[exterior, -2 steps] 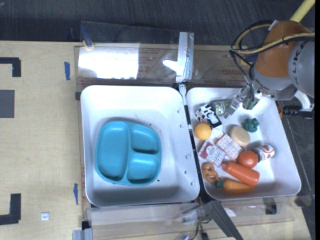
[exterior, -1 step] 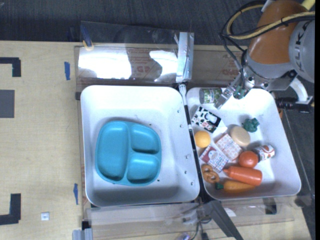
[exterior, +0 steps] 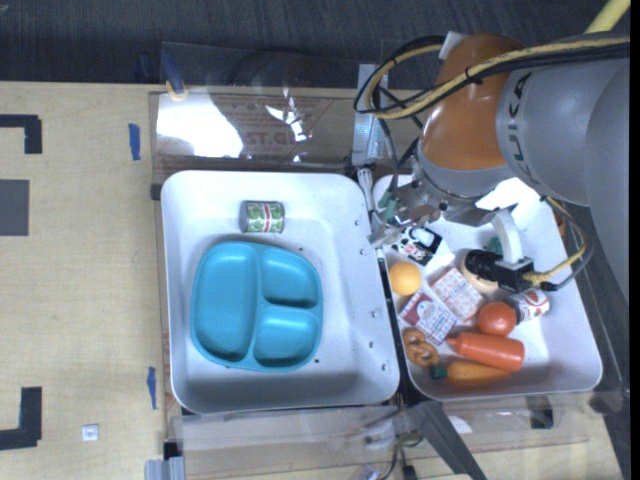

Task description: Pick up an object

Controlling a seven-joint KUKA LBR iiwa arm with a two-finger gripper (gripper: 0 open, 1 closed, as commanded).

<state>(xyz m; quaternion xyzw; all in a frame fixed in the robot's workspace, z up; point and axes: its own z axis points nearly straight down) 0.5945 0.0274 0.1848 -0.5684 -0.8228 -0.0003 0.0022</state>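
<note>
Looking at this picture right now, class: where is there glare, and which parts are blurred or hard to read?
In the camera view, strong glare whitens the clear plastic sheet behind the left white bin; another bright patch washes out the right white bin under the grey arm. The arm looks soft and blurred, while the blue divided plastic tray and small green can are evenly lit.

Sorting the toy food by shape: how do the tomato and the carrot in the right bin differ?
The tomato is round and red; the carrot is long, tapered and more orange-red. The tomato sits farther from the bin's near edge, the carrot just below it in the picture. Both look glossy and lie close together.
</note>
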